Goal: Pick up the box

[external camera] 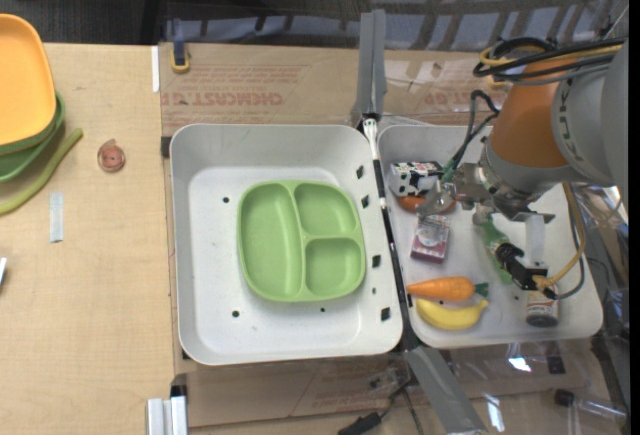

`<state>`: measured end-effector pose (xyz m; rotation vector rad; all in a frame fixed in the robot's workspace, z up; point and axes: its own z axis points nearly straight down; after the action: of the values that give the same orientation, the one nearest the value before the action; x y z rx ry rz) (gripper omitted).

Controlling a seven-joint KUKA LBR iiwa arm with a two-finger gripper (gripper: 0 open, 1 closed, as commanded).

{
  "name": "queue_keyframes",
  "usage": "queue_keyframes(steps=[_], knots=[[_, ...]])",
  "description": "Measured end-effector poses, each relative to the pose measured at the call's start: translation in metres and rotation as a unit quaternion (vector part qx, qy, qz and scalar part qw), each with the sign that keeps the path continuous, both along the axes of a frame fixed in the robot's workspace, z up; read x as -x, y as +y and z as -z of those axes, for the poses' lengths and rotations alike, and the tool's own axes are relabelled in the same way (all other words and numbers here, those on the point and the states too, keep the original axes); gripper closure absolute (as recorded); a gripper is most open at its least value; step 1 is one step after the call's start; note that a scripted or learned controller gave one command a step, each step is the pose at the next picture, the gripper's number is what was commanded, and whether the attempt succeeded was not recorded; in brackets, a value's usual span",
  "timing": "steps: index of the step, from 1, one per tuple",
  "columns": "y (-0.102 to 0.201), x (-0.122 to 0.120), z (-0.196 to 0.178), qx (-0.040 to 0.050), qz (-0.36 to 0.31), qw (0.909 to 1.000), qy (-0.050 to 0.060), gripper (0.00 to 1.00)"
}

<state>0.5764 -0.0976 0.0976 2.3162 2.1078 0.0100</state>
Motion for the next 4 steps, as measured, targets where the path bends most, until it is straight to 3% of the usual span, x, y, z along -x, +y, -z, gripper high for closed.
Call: queue_keyframes(steps=[1, 2, 3, 4], knots=[[0.0, 0.018, 0.0, -0.0018, 0.041, 0.9991, -0.001, 0.0], [-0.001, 0.02, 0.0, 0.0019, -0.209, 0.9779, -0.001, 0.0], [-0.005, 0.033, 0.0, -0.0003, -0.139, 0.9902, -0.001, 0.0], [-0.002, 0.055, 0.0, 0.0008, -0.141, 0.99, -0.001, 0.0]])
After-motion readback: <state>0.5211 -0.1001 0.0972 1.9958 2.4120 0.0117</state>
